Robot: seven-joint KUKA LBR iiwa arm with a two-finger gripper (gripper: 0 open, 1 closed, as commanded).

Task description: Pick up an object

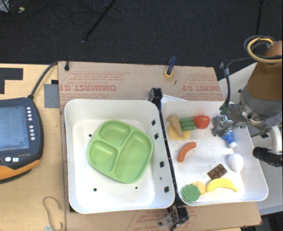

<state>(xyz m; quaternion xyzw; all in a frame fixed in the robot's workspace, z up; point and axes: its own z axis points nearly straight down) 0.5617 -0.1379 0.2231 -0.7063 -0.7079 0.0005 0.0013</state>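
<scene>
My gripper (223, 125) hangs low over the upper right part of the right bin (257, 189). A small blue and white object (229, 140) lies just below and to the right of it, touching or nearly touching the gripper's tip. I cannot tell whether it is held. A red tomato (202, 121) sits just left of the gripper, beside a green piece (188, 124) and a tan piece (174, 127). Lower in the bin lie an orange sausage (186, 151), a white egg (235, 162), a brown chocolate bar (217, 171), a banana (222, 186) and a green bumpy ball (191, 192).
The left bin (79, 186) holds a green divided plate (121, 150). A black divider (161, 148) runs between the bins. A tablet-like pendant (11, 131) lies at the far left of the bench. The arm's grey body (264, 88) rises at the right.
</scene>
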